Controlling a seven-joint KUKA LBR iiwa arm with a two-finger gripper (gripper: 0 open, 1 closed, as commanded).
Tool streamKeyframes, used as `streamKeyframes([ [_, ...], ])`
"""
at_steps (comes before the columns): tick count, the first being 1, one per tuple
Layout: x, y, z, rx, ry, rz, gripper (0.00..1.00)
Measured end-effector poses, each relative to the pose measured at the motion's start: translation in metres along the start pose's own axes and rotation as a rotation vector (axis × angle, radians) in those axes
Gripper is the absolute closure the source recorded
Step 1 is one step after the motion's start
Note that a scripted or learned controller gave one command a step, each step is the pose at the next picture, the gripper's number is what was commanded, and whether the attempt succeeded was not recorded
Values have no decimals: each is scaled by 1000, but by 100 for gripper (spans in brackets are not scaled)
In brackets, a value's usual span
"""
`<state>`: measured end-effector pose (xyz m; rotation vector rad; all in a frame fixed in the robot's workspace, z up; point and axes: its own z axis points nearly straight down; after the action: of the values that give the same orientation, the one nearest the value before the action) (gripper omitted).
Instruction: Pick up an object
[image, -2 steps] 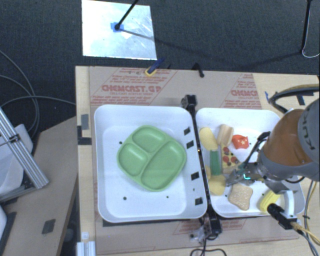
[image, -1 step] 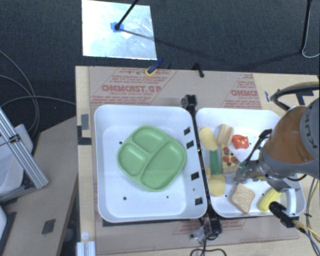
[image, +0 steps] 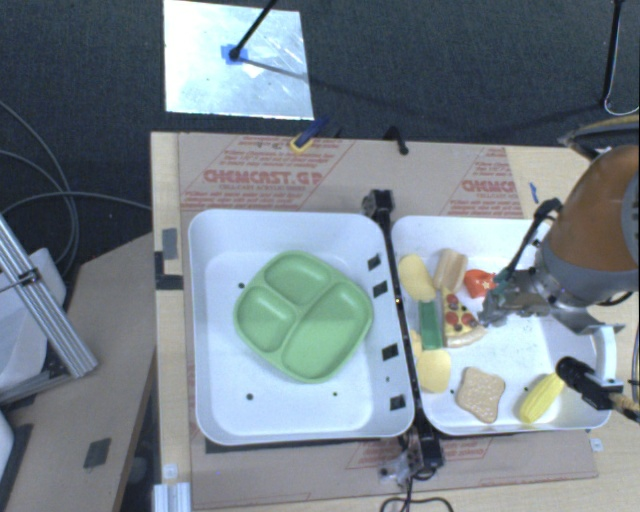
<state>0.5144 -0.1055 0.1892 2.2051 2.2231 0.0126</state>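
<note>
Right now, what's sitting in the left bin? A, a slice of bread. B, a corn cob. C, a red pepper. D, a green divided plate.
D: the green divided plate lies alone in the left bin, while the corn cob, bread slice and the red piece all lie in the right bin.

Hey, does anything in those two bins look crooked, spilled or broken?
Nothing spilled or broken. The green divided plate lies turned at an angle in the left bin, and the toy food sits jumbled in the right bin.
</note>
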Motion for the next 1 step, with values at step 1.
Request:
streamKeyframes([
  [1,-1,-3,5,10,1,4,0],
])
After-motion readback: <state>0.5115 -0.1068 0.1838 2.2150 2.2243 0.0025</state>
